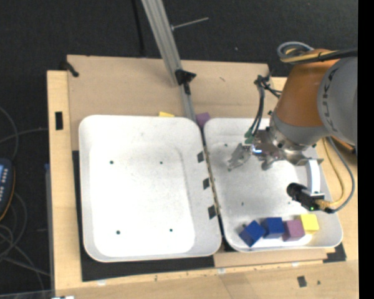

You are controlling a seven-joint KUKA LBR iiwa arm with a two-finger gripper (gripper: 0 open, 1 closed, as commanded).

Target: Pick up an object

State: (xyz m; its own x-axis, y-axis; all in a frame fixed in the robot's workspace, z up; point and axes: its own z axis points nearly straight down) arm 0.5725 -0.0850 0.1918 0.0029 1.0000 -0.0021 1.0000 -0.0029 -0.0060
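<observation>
We see a big wooden bench (137, 83) with two flat white bins on it, side by side. The left bin (143, 189) has a bare white floor with a few small dark dots.

The right bin (262, 189) is where the arm is. The big grey arm (311, 98) with its orange band comes in from the right and hangs over the top part of this bin. At its end is the gripper (240, 157), pointing left and down over the bin floor. We see nothing between its fingers. We cannot tell if it is open or closed, because it looks small and blurry.

The blocks sit in a row along the bottom edge of the right bin, well apart from the gripper. They are lower in the picture and a bit to the right of it. A dark blue block (252, 232) is on the left, tilted. Next to it, touching, is a blue block (273, 227). Then comes a purple block (293, 229), and last a small yellow block (310, 222) near the bin's right corner.

A tall grey metal pole (165, 36) leans across the bench above the bins.
</observation>
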